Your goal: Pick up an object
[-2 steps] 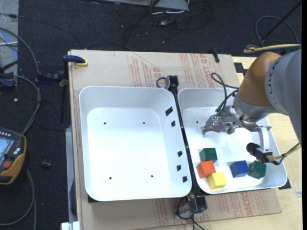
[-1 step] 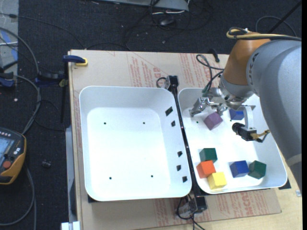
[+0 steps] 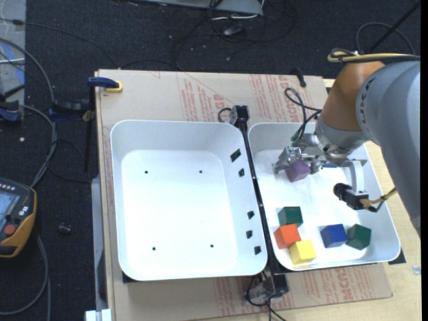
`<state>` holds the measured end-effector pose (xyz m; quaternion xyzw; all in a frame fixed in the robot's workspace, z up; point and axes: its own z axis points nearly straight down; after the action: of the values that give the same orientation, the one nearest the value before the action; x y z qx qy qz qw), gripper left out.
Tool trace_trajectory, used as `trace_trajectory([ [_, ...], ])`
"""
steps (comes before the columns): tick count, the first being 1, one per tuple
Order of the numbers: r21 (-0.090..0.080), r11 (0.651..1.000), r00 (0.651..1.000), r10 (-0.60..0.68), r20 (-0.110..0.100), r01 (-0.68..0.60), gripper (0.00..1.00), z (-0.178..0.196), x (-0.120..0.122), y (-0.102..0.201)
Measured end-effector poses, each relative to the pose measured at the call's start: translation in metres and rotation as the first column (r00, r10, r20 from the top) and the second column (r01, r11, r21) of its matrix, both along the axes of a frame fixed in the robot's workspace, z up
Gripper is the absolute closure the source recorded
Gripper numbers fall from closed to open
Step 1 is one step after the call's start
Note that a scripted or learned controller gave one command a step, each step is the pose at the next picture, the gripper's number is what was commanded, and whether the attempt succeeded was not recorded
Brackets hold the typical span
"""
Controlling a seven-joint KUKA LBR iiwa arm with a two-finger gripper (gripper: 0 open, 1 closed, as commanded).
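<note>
The tabletop (image 3: 174, 89) is brown board with red print. Two shallow white bins, left bin (image 3: 124, 199) and right bin (image 3: 386, 236), rest on it side by side.

The only writing in view is red print on the brown board (image 3: 200, 89) that covers the worktop. One run of red letters slants across the bare strip at about 12 o'clock, above the two white bins, and another block of red marks sits near 1 o'clock, close to the arm. More red print runs along the strip at 6 o'clock, below the bins. All of it lies turned or mirrored to the camera and is too small and blurred to read as words. The yellow and black handheld device (image 3: 15, 214) at 9 o'clock has a screen, but nothing on it can be made out.
</note>
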<state>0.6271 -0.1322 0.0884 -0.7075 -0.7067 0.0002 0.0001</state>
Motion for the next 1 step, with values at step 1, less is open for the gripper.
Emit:
trace_trajectory([
  [1, 0.0, 1.0, 1.0, 0.002, 0.002, -0.002, 1.0, 0.0106, 0.0009, 0.0009],
])
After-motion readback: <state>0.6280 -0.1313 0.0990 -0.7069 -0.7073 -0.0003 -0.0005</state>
